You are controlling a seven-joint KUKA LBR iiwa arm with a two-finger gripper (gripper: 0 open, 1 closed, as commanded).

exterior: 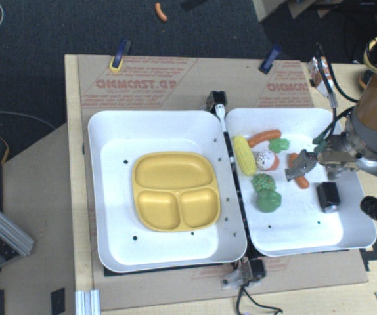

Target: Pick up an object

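Note:
The right bin (346,235) holds a yellow corn cob (244,155), a red-orange sausage (265,137), a small green piece (279,146), a white speckled ball (264,159), a broccoli floret (263,182) and a green pepper (268,201). A small orange carrot piece (301,180) lies further right. My gripper (313,182) hangs low over the right half of this bin and looks open: a grey finger (298,168) reaches toward the carrot piece, and a black finger (328,196) sits lower right. Nothing is held between them.
The left bin (110,241) carries a yellow three-compartment plate (175,190). A black clamp (217,101) sits at the top of the ridge between the bins. Cables (326,84) run along the arm at the upper right. Cardboard (175,77) lies under both bins.

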